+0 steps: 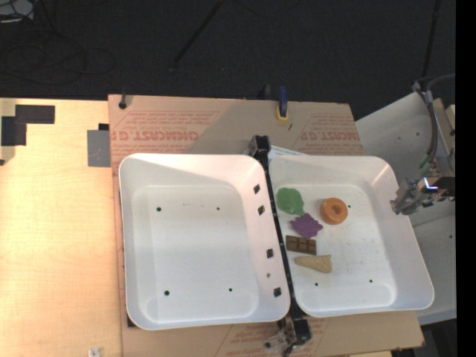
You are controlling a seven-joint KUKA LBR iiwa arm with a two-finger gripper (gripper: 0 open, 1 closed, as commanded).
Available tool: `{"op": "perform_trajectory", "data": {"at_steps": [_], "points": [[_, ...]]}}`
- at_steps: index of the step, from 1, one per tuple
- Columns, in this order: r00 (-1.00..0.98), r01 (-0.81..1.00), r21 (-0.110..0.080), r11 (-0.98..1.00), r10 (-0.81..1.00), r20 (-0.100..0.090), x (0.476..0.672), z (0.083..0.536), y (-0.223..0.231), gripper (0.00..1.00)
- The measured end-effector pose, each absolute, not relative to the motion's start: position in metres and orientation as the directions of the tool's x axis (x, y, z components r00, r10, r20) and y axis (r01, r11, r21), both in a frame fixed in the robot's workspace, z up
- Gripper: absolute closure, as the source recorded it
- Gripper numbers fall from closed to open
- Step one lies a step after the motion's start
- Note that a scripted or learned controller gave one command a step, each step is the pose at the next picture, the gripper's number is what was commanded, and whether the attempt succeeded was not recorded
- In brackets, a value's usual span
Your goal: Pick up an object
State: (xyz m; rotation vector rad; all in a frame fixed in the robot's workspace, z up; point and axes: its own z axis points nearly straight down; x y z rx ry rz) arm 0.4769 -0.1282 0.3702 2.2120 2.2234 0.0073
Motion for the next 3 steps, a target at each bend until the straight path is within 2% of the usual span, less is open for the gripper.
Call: {"op": "perform_trajectory", "data": {"at_steps": [1,2,3], "points": [[0.001,1.000,0.005,-0.001,1.000,-0.003,0.476,0.462,-0.157,1.00],[-0.008,1.000,0.006,0.008,1.000,0.000,0.476,0.542,-0.081,1.00],[-0.005,1.000,-0.020,0.005,1.000,0.002,0.474,0.371,-0.028,1.00]]}}
